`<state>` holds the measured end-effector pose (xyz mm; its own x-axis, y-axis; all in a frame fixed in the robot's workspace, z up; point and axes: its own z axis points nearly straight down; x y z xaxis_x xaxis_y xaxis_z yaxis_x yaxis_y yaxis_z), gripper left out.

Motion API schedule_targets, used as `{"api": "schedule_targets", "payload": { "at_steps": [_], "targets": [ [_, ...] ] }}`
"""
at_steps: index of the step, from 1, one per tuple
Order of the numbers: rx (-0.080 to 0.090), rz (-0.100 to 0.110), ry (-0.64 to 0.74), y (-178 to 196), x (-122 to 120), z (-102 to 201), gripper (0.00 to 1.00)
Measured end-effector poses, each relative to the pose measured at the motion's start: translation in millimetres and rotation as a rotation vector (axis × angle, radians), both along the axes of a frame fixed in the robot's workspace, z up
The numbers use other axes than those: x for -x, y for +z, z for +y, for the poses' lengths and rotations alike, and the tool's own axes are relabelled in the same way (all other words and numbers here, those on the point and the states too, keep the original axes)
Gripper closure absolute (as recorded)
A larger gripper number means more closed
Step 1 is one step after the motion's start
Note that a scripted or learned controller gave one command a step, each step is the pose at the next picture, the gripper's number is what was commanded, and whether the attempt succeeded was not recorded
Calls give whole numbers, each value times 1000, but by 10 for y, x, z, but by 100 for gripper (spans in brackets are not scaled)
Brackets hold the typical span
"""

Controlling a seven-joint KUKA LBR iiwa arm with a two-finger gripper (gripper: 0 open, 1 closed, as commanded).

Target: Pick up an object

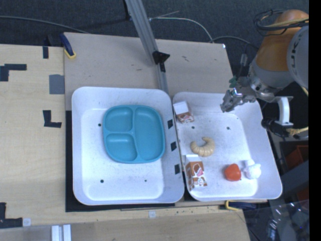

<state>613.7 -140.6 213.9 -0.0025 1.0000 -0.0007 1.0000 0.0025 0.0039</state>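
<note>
Gripper [229, 103] above right bin [261, 134] at its one-o'clock corner; finger spread cannot be told, nothing seen between the fingers. Croissant [202, 146] at bin centre; small carton [182, 111] at ten o'clock; larger carton [196, 174] at seven; tomato [232, 172] touching white object [251, 169] at five. Left bin [83, 149] holds blue tray [134, 134]

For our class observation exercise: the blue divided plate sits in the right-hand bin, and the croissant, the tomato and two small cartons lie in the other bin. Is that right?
Not quite. The camera view shows the blue divided plate in the left-hand bin; the croissant, the tomato and two small cartons lie in the other bin.
</note>
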Motion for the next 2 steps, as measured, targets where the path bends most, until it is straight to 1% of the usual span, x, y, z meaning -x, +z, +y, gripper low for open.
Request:
{"api": "schedule_targets", "payload": {
  "at_steps": [1, 2],
  "targets": [
    [0, 0, -1, 466, -10, 3, 100],
    [-2, 6, 3, 397, 190, 579, 100]
  ]
}}
